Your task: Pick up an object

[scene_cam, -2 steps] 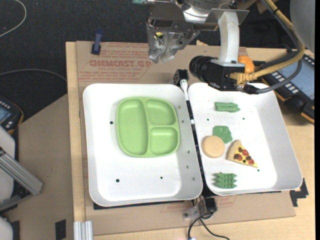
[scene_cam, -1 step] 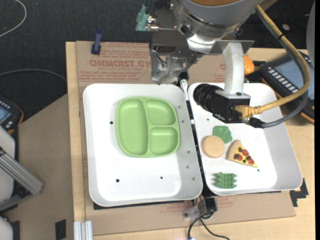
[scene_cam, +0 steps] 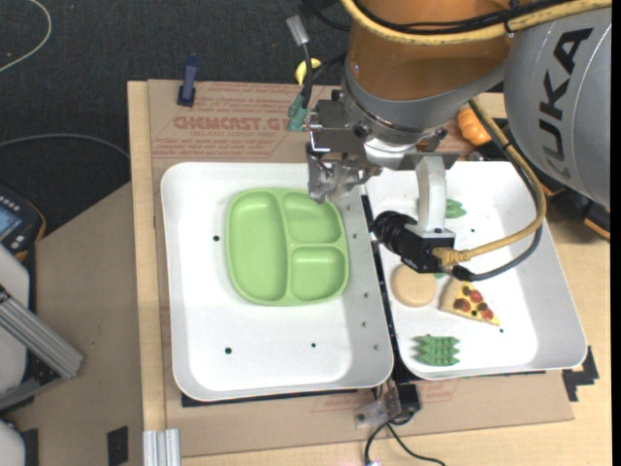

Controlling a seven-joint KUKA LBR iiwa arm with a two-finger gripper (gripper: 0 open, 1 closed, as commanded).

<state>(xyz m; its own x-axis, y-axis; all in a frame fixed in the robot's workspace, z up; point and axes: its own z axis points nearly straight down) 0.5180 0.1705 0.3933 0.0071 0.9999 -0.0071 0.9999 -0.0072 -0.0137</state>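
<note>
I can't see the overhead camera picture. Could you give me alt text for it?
A grey-and-orange robot arm reaches over two white bins, its pincer at the green divided plate's upper right corner in the left bin. The right bin holds a toy pizza slice, a tan round disc and green peas.

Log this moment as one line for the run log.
pincer over top edge of green divided plate in left bin | nothing seen held | right bin: pizza slice, round cookie, pea pods

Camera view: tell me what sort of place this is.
Probably a robotics lab bench set up for grasping trials: a KUKA arm reaches over two white bins, toy food like a pizza slice lies in one, and loose cables trail around.
</note>
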